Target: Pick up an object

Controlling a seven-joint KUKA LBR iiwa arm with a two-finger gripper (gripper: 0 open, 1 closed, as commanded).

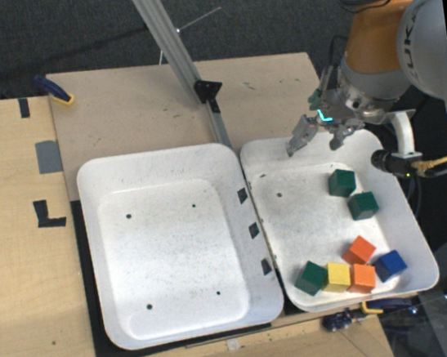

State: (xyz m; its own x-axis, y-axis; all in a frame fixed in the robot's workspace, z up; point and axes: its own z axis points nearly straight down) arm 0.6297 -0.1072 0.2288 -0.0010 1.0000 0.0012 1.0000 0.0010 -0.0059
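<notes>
Green block [341, 182] below open gripper [318, 140], apparently apart

The arm [400, 25] runs off the right and top edges, so its base is cut away. The lower orange cube [363, 277] partly covers the yellow cube [338, 274] beside it.

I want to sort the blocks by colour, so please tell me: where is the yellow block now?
The yellow block lies in the right bin, near its front edge, between a green block and an orange block.
</notes>
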